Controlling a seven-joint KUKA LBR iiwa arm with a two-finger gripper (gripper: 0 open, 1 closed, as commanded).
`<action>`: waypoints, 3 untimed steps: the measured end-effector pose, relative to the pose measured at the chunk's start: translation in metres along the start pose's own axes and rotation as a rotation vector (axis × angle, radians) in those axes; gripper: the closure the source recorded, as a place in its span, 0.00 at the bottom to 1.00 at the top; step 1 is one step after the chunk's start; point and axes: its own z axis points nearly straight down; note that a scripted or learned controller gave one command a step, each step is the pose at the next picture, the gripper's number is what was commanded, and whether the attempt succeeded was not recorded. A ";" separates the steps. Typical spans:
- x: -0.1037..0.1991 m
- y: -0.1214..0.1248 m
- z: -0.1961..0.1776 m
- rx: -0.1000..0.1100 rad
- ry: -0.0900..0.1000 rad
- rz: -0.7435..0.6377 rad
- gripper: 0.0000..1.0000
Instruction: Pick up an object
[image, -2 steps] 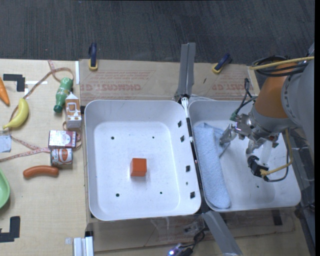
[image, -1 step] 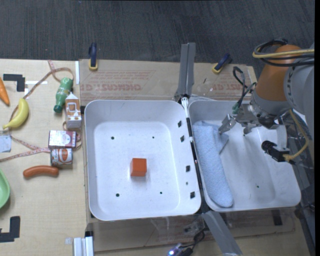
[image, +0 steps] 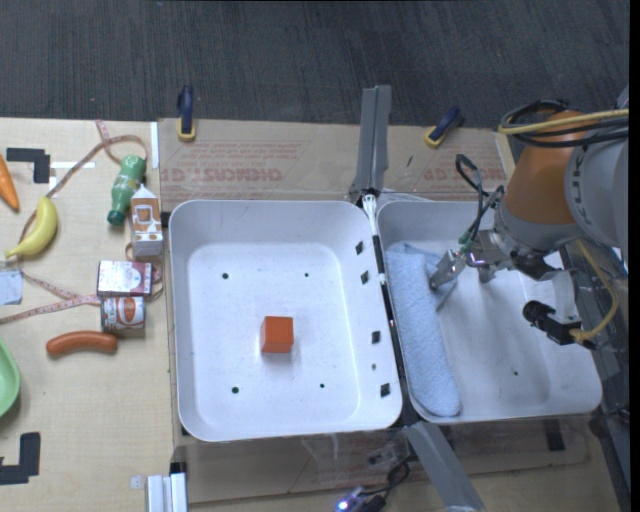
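An orange cube (image: 277, 334) sits alone near the middle of the left white bin (image: 200, 400). A light blue cloth (image: 420, 335) lies lengthwise along the left side of the right white bin (image: 560, 395). My gripper (image: 465, 270) hangs over the upper part of the right bin, at the top right edge of the cloth. Its fingers are apart, with nothing between them. One fingertip (image: 441, 277) points down and left over the cloth's upper end. The orange cube is far to the left of the gripper, across the divider between the bins.
The arm's grey body with its orange band (image: 545, 185) and cables fills the upper right. Left of the bins, the bench holds a banana (image: 35, 228), a green bottle (image: 125, 185), small boxes, a can and a sausage (image: 82, 344). Clamps sit on the back edge.
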 end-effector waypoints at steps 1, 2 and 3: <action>0.032 0.002 0.000 0.000 -0.001 -0.108 0.00; 0.030 0.001 -0.009 -0.001 0.000 -0.102 1.00; 0.029 0.001 -0.009 0.000 -0.001 -0.102 0.00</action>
